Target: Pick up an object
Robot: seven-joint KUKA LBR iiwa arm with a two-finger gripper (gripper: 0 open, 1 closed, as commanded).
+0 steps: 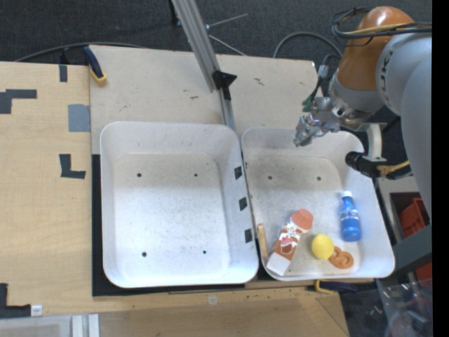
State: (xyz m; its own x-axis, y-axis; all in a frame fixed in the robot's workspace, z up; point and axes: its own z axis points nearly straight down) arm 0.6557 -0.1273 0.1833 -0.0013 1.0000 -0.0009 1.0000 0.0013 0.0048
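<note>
Now the hand [303, 137] hovers over the right bin's [280, 161] far rim — whether it's parted or closed, I cannot tell. Down at the near edge lies the blue bottle [349, 218] — light, stiff, probably slick; take it mid-body.

lighting is bright, even and diffuse, apparently from overhead. the two white bins [172, 135] read near overexposed, with faint glare on their rims. shadows are soft and short, pooling under the bin edges toward 6 o'clock. the dark floor at 12 o'clock loses detail. overall resolution is low; the gripper [303, 137] appears slightly blurred.
</note>
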